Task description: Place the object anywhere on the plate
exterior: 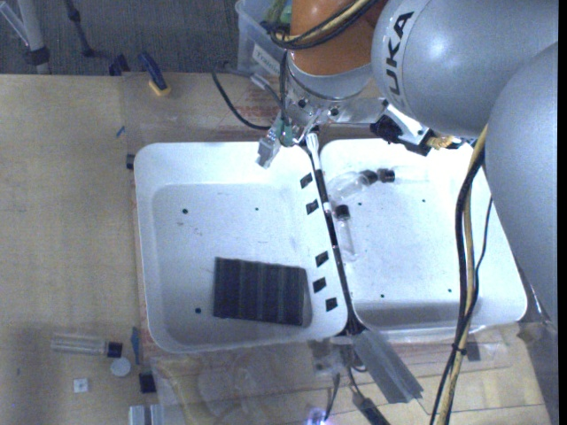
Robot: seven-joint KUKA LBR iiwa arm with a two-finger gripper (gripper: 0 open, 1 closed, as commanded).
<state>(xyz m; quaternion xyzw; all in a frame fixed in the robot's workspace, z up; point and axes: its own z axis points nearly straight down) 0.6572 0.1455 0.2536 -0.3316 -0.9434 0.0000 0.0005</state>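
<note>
1. I read "KUKA" in black letters on the grey arm (443, 51).
2. The hand (282, 140) hung over the far rim of the left bin (159, 237); I could not tell its state.
3. The dark ribbed plate (259, 292) lay in that bin.
4. Clear objects (354, 184) lay in the right bin (425, 264).

This is a robotics lab. A grey KUKA arm (461, 51) trailing loose cables reaches over a plywood bench (62, 193) that carries two white bins (159, 175), with a plastic crate (261, 11) past the bench's far edge and small hardware (113, 351) scattered at its near left corner.
</note>
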